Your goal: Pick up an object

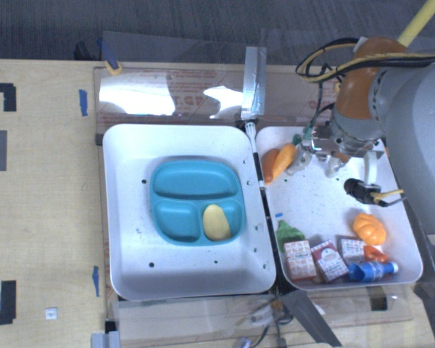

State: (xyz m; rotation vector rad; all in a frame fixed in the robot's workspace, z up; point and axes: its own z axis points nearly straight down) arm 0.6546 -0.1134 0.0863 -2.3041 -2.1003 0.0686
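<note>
Left bin (pixel 123 216): blue tray (pixel 196 198) with yellow lemon (pixel 216 222), well left of gripper. Right bin (pixel 413 263): orange carrot (pixel 278 162) just left of gripper (pixel 318 162), long axis tilted, upper end pointing toward gripper, lower end down-left. Fingers (pixel 301 159) spread, nothing between them, above bin floor. Below gripper: cartons (pixel 322 258), blue bottle (pixel 371 270), orange fruit (pixel 370 228).

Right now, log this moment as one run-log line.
gripper: open, over right bin | nearest: carrot, beside it | holding: nothing | yellow object: in blue tray
</note>
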